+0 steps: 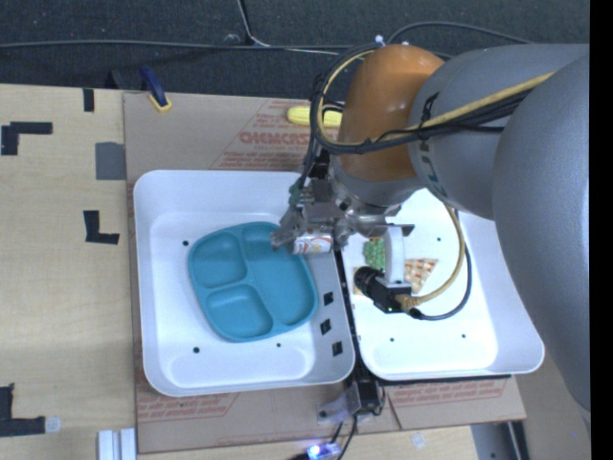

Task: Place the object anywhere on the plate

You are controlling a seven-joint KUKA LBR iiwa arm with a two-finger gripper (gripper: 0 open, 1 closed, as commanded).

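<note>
Two shallow white bins sit side by side on a counter [57,286] covered partly by brown cardboard [220,132], seen from above at a slant. The left bin [158,343] holds a blue plate [251,284] with three compartments, one at the upper left, one at the lower left and a larger one along the right. The plate lies tilted across the middle of the bin. The right bin [479,338] holds a small green item [374,254] and, just beside it, a pale orange-and-white item [420,271] with a criss-cross pattern; both are too small to identify further.

The cardboard carries red printing above the left bin; the letters are blurred and cannot be read with confidence. A yellow object [306,116] lies on the cardboard near the top, partly behind the arm.

The grey arm [517,151] with its orange band [388,113] reaches in from the right. Its end effector [308,240] hangs at the upper right rim of the plate, by the divide between the two bins. A small whitish object [313,245] with a dark orange mark sits at its tip, over the plate's edge. Whether the end effector is clenched on the object or released cannot be told, and its shape is unclear. A black cable [383,292] loops below the wrist over the right bin.
</note>
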